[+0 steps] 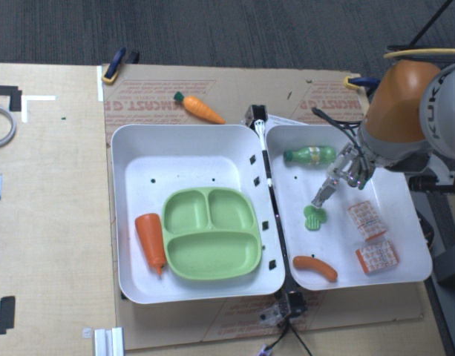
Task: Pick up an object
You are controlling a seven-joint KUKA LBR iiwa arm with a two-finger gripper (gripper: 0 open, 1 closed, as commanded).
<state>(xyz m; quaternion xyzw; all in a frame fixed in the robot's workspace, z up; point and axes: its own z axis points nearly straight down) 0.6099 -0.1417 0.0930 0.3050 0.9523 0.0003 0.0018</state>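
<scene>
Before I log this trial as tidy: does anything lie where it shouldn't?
Yes: a toy carrot lies on the cardboard behind the left bin, outside both bins. Everything else sits inside a bin.

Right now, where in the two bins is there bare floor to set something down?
Left bin: a wide bare strip along the far wall, beyond the green divided plate; the orange carrot crowds its left side.
Right bin: a bare patch between the sausage and the two packets. Its middle is crowded: hand, green toy, bottle.
</scene>
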